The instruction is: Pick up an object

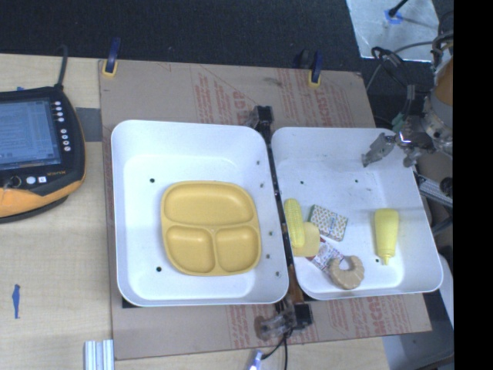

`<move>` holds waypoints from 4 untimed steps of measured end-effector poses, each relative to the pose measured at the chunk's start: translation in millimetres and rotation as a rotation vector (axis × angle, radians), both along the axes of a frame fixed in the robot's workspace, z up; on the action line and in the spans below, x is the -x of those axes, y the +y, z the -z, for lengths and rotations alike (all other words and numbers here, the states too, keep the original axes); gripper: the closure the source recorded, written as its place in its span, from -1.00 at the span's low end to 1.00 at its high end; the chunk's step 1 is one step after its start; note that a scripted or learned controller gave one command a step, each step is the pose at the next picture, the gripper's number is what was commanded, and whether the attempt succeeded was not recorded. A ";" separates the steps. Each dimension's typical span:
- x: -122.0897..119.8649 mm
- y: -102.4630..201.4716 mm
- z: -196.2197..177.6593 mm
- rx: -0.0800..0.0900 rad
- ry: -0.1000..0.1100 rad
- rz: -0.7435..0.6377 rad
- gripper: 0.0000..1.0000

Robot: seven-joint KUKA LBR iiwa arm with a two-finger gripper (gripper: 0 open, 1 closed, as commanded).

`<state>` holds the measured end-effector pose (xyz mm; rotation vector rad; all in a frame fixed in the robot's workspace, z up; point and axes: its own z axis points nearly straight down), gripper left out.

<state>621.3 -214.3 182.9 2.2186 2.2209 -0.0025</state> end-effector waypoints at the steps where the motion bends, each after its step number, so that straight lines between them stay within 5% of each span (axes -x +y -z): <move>1: 80.9 2.4 65.3 -0.003 0.007 -0.003 -1.00; 2: 113.7 2.6 49.1 -0.003 0.004 -0.004 -1.00; 3: 113.7 1.5 38.8 -0.001 0.006 -0.007 1.00; 4: 113.7 1.5 38.8 -0.001 0.006 -0.007 -1.00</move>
